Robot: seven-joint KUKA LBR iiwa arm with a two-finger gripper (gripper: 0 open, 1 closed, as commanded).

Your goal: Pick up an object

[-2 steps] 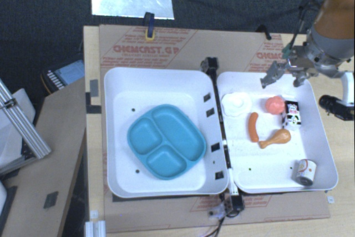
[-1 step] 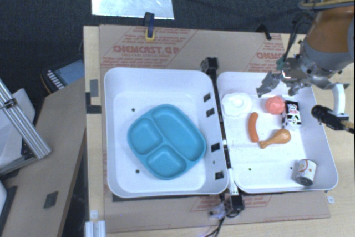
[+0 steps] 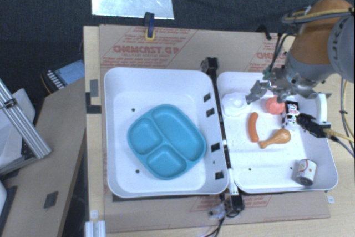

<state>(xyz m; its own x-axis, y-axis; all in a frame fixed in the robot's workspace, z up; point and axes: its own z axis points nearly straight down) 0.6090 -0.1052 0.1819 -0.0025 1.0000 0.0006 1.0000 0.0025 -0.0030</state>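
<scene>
I am hovering my gripper (image 3: 272,91), fingers spread and grasping nothing, over the pink ball (image 3: 273,105) at the right bin's (image 3: 324,175) twelve o'clock; centring before descending should help.

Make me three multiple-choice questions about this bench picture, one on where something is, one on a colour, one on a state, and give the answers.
1. Where is the blue tray?
A. left bin
B. right bin
C. on the cardboard outside the bins

2. What colour is the sausage?
A. green
B. orange
C. purple

3. How does the can sit?
A. stacked on the tray
B. upright on the sausage
C. lying on its side

Answers:
1 A: the tray sits on the floor of the left bin.
2 B: it is plainly orange against the right bin.
3 C: its round end faces sideways near the bin's lower right corner.
</scene>
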